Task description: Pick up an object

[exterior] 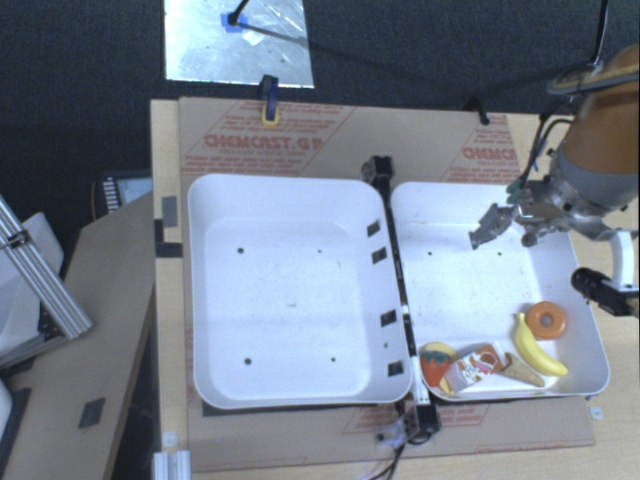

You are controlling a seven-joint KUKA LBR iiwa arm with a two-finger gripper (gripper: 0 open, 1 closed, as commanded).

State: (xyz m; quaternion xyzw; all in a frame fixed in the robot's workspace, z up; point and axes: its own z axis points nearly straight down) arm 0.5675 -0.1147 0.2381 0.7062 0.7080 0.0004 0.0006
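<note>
My gripper (pixel 508 233) hangs over the back half of the right bin (pixel 440 298), open, with nothing between its fingers. The objects lie along that bin's front edge, well below the gripper in the view. A yellow banana (pixel 535 350) lies at the front right, and an orange ring-shaped toy (pixel 546 319) touches its upper end. Left of the banana are a red and white packet (pixel 474 367) and a small brown cone-like piece (pixel 523 374). A red-orange round fruit (pixel 437 363) sits in the front left corner.
The left bin (pixel 290 288) stands beside the right one, with a black divider with clips (pixel 392 278) between them. Both rest on a cardboard sheet (pixel 330 133). The arm's orange band (pixel 605 128) rises at the right edge.
</note>
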